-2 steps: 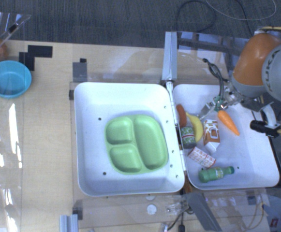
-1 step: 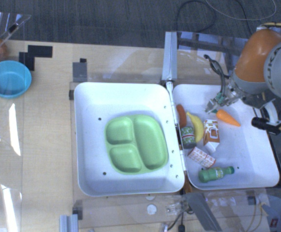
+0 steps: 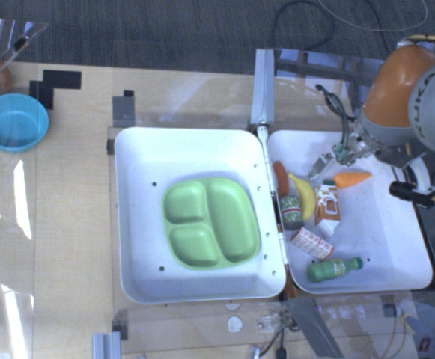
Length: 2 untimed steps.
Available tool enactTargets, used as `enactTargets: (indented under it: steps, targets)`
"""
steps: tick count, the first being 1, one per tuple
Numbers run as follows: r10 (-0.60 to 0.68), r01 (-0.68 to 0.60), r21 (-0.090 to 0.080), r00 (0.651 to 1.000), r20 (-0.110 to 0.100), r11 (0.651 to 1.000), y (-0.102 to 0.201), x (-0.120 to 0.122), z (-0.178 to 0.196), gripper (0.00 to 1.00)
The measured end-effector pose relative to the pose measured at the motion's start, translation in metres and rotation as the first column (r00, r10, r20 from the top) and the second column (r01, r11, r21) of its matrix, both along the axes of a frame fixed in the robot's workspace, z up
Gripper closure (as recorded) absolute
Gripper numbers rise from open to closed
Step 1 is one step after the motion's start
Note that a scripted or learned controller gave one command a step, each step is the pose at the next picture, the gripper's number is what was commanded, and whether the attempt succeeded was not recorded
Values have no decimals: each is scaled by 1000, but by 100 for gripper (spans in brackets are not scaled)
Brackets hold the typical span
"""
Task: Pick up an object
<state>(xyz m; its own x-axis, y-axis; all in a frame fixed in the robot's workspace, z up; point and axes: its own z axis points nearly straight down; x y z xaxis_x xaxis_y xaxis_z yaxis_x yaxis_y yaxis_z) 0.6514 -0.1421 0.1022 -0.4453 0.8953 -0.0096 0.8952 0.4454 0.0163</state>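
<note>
My gripper [image 3: 324, 164] hangs over the back of the right bin [image 3: 397, 238], reaching in from the right below the orange band. It sits just above the yellow banana [image 3: 305, 193] and the orange-and-white juice carton [image 3: 327, 203], and left of an orange carrot [image 3: 352, 178]. A reddish sausage [image 3: 279, 176] lies along the bin's left wall, with a green can [image 3: 290, 211] below it. Nearer the front are a small red-and-white box [image 3: 311, 243] and a green bottle [image 3: 335, 268] on its side. I see nothing held by the gripper.
The left bin [image 3: 138, 200] holds a green divided plate [image 3: 210, 221]. A blue bowl [image 3: 13, 122] stands on the bench at far left. A metal divider post [image 3: 263, 88] rises between the bins at the back.
</note>
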Motion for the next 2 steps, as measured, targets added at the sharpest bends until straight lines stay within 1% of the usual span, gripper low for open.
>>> enactTargets:
  steps: [1,2]
  targets:
    - [339,-339,-4,941,-7,941,40,-58,-12,0]
    - [340,-339,-6,941,5,941,42,-54,1,100]
